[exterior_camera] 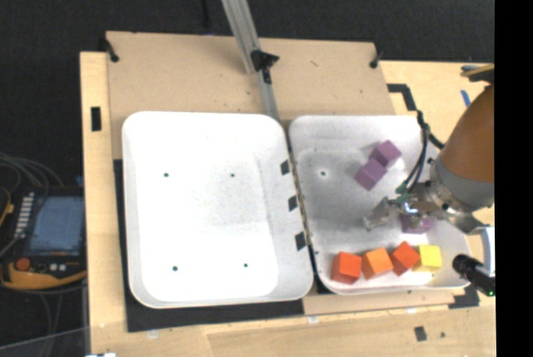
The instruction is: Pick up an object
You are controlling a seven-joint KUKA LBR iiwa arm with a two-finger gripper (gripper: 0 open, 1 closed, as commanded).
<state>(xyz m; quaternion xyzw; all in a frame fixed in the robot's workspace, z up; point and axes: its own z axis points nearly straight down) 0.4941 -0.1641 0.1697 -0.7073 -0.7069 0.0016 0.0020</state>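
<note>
I see the arm (470,156) reaching in from the right over the right bin (333,139), with the claw (398,212) down low near the bin's right side. A pale metal finger (376,216) points left across the bin floor. A small purple piece (416,222) sits right at the claw, tucked under the wrist, but I cannot tell whether it is between the fingers or just beside them. I also cannot tell whether the claw is apart or together; the parts blur into each other there.

Farther back in the same bin lie two purple blocks (377,164), touching each other and set slightly askew, the far one a little to the right of the near one. They are near the claw but apart from it.

Along the near wall of the right bin I see a row of blocks side by side: a red-orange block (346,266) on the left, then an orange block (376,262), then a red block (405,256), then a yellow block (430,256) at the right end. They look like small plain cubes, each tilted a bit.

The left bin (208,205) sits just beside the right one, their rims touching at the middle.
</note>
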